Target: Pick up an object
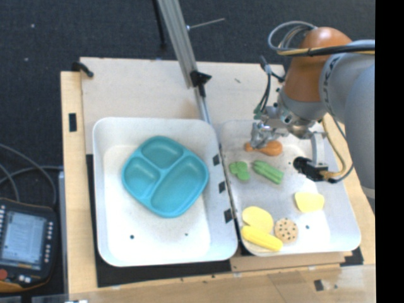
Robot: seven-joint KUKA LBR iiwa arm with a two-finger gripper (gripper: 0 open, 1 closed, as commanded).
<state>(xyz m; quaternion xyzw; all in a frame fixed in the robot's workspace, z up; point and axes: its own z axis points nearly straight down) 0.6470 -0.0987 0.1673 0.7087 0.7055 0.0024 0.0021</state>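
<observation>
Right bin (pixel 341 232) — small orange piece (pixel 271 148)

My fingers (pixel 262 139) are too small and blurred to tell apart, and they cover the 10 o'clock end of the orange piece (pixel 272 148). My arm (pixel 353 100) is cut off at 3 o'clock. At 7 o'clock the picture's edge clips a screen device (pixel 22 245). The yellow piece (pixel 261 238) hides part of the right bin (pixel 341 232) rim.

Dark speckled carpet floor (pixel 76 17); pale wooden bench (pixel 136 87); slanted aluminium rail (pixel 180 33); handheld screen pendant (pixel 22 242) at left.
</observation>
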